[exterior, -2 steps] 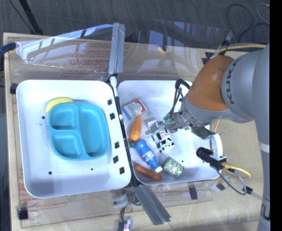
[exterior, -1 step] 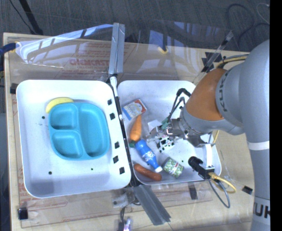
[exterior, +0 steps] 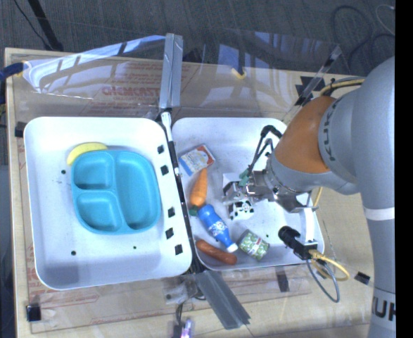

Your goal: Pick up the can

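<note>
Right bin [exterior: 290, 129] holds the clutter; left bin [exterior: 44, 189] holds a blue divided tray [exterior: 116, 191] with a yellow object [exterior: 86, 148] tucked at its far-left edge.

The can [exterior: 253, 245] — green-labelled, lying on its side — sits at the near edge of the right bin. Its long axis runs roughly left-right with a slight slant. A blue bottle [exterior: 217, 227] lies just to its left, and a sausage-like orange-brown piece [exterior: 217, 252] lies near the bin's near-left corner. A carrot [exterior: 200, 187] and a small carton [exterior: 195, 159] sit farther back.

The gripper [exterior: 243, 197] hangs mid-bin over a small black-and-white spotted object [exterior: 240, 208]. Cannot tell from this angle whether it is parted or closed; nothing is seen held.

Key relation: the can lies on the near side of the gripper and slightly right — near, not touching. Judged next step: shift toward the near wall, then turn the wrist to close across the can's short width.
</note>
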